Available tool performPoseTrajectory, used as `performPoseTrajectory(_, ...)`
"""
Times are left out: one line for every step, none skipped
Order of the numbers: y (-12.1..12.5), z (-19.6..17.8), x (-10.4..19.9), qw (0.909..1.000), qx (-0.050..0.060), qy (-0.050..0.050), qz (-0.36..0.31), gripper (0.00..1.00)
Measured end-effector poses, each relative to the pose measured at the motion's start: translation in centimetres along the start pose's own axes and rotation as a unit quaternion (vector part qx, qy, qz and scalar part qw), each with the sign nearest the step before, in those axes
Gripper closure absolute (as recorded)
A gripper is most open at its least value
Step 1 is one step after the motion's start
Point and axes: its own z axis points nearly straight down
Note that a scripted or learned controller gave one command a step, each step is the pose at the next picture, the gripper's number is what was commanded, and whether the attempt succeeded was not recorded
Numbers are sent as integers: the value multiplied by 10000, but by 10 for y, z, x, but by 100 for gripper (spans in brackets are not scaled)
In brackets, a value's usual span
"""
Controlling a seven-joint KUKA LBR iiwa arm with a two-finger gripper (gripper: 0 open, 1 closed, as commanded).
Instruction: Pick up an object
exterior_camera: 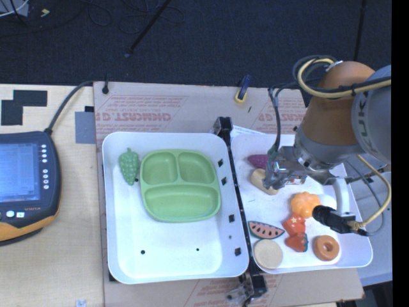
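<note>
Starting at the far left of the frame, a black and orange handheld screen box (25, 184) sits on the table (70, 261). Next to it, toward the middle, is the left shallow white bin (121, 248). A small bunch of green toy grapes (129, 165) lies in its upper left part. Just beside the grapes is a light green plastic plate with three sections (179, 185), taking up the upper half of that bin.

A black strip (231, 190) runs down between the two bins. Right of it is the right shallow white bin (358, 258). Near its upper left lies a purple toy (258, 160), and just below that is a small tan toy (261, 180). The gripper (275, 179) is low over the tan toy, at the end of the grey arm with the orange band (339, 107) that comes in from the right of the frame. I cannot tell if the gripper is open or closed, or if it is touching the tan toy.

Lower in the right bin, a toy watermelon slice (266, 229) lies above a round cream toy disc (268, 254). Right of those are a round orange toy fruit (304, 204), a red toy strawberry (296, 234) below it, and a brown toy donut (326, 248) in the lower right part of the frame.
</note>
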Motion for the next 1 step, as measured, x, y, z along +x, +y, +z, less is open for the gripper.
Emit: performPoseTrajectory(19,-6,42,10000,-2,3,-4,100)
